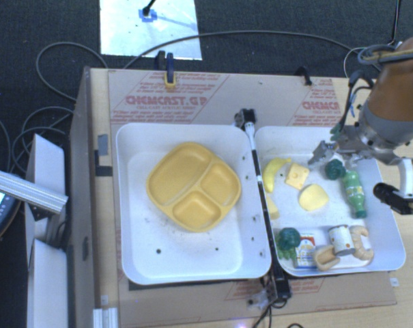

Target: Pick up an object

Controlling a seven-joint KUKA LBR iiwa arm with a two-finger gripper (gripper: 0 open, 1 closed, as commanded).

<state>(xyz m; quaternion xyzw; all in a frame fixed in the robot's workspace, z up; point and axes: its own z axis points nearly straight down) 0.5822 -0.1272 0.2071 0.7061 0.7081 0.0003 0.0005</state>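
Note:
My gripper point(336, 157) hangs over the back of the right bin point(396, 251), open, its fingers point(321, 152) spread on either side of the dark green cap end of a green bottle point(355, 193). The bottle lies flat, running from the gripper toward the front. Nothing shows held between the fingers. To the left of the gripper lie a yellow banana point(274, 173), a yellow cheese wedge point(297, 176) and a lemon point(313, 197). Along the front of the bin lie a broccoli piece point(287, 238), a small can point(340, 238) and a tan pretzel point(361, 246).
The left bin point(141, 251) holds a yellow divided plate point(192, 186). A ridge point(257, 183) separates the two bins. The arm's orange band point(397, 91) and grey wrist cover the right bin's back right corner. A black part point(395, 198) juts in at the right rim.

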